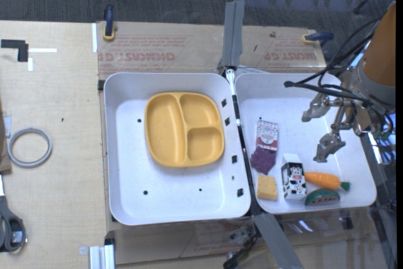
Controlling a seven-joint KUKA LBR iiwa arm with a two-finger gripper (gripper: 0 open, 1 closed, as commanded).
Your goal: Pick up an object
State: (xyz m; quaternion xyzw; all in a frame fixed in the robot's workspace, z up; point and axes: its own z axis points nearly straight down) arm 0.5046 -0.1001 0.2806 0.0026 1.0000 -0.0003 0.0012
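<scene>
Right bin [252,88], contents, 6 small items grouped in the near half:
- Carrot [326,180], orange with a green tip, lying on its side near the front right corner.
- Watermelon slice [322,197], green rind, just in front of the carrot and touching the bin's front wall.
- Milk carton [293,178], white with black cow print, upright, just left of the carrot.
- Cheese wedge [267,188], pale yellow, beside the carton on its left.
- Grapes [263,160], purple cluster, just behind the cheese.
- Snack packet [267,133], white and pink, flat, touching the far edge of the grapes.

Gripper [322,132]: 2 metal fingers spread apart, released, nothing between them. It hangs over the right half of the right bin, behind the carrot and carton and apart from every item. Black cables run from it to the arm at the right.

Left bin [116,154]: 1 yellow divided plate [184,129], 3 compartments, lying flat toward the far side.

Bench, left of the bins: 1 grey tape ring [28,147]; scissors [11,231] at the near left edge.
</scene>
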